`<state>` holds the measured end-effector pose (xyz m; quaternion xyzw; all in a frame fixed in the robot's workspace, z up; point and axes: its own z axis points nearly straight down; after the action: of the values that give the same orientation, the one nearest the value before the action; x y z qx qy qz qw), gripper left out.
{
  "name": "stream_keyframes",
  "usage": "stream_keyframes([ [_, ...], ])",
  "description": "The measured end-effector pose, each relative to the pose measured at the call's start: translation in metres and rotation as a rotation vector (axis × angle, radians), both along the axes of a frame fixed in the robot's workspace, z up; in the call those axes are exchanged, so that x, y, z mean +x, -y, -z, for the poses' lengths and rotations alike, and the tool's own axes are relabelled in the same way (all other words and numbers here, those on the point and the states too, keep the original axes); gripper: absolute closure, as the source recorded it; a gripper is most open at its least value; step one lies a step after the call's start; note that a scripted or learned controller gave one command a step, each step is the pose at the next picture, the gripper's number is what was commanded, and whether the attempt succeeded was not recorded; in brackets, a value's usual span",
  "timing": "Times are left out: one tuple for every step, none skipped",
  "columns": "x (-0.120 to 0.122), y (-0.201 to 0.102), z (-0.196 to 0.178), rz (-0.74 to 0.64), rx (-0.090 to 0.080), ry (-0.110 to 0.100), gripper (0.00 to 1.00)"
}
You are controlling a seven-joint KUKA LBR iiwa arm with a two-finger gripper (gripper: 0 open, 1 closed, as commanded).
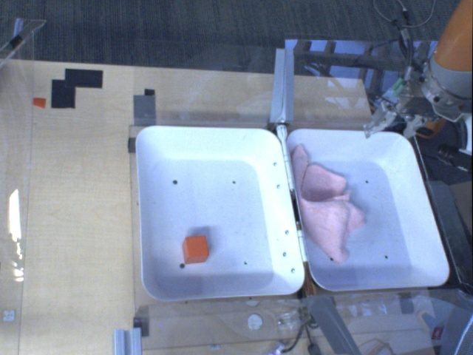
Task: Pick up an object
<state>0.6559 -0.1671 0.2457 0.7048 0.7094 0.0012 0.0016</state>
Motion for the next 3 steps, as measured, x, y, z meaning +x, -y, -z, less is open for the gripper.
stream_keyframes([
  [-0.036, -0.008, 0.141, -0.246, -0.001, 0.001, 0.0],
  [-0.099, -0.038, 0.154, -0.4, -0.006, 0.013, 0.0],
  [-0.062, -0.053, 0.155, -0.404, -0.005, 0.013, 0.0],
])
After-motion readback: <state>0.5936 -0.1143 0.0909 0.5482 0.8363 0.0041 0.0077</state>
